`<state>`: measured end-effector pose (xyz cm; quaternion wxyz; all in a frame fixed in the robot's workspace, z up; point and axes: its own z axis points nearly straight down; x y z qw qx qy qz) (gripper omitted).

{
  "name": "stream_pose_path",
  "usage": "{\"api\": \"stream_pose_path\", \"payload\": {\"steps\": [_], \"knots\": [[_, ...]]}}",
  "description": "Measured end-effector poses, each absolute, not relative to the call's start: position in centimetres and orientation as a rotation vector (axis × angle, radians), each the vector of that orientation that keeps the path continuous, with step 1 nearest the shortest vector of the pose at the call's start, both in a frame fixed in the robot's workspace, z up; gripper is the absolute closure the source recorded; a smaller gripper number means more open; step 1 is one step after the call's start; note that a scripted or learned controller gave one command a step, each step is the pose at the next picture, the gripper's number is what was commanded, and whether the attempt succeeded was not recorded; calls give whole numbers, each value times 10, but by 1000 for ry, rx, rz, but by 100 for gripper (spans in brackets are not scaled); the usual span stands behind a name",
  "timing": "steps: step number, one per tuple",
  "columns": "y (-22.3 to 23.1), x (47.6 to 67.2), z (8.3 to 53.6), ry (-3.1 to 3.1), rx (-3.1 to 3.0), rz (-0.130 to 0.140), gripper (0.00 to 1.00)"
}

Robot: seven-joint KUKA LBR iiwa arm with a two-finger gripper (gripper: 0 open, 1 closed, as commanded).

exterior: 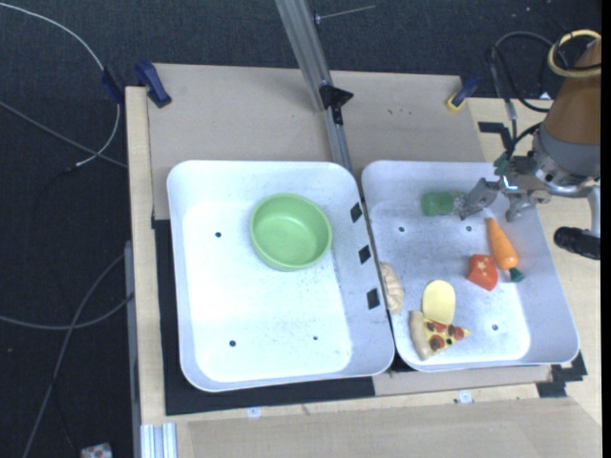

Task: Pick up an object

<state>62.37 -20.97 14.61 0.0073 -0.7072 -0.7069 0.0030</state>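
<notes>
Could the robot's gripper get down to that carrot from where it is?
Probably yes. The gripper hangs just above the carrot in the right bin, nothing lies over it, and only the red piece crowds its lower end.

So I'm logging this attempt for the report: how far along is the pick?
Early stage. Done: the arm has reached over the right bin, with the claw spread open above its far end. In hand: nothing sits between the fingers. Left: closing on and lifting an object. The green block and carrot lie nearest; the red piece, the pizza slice and the green bowl lie untouched.
</notes>
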Motion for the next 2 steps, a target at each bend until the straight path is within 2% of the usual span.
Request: {"api": "stream_pose_path", "payload": {"steps": [1,2], "knots": [[-209,623,94,-2213,-2214,5,0],[-208,625,110,-2217,-2217,-2,100]]}}
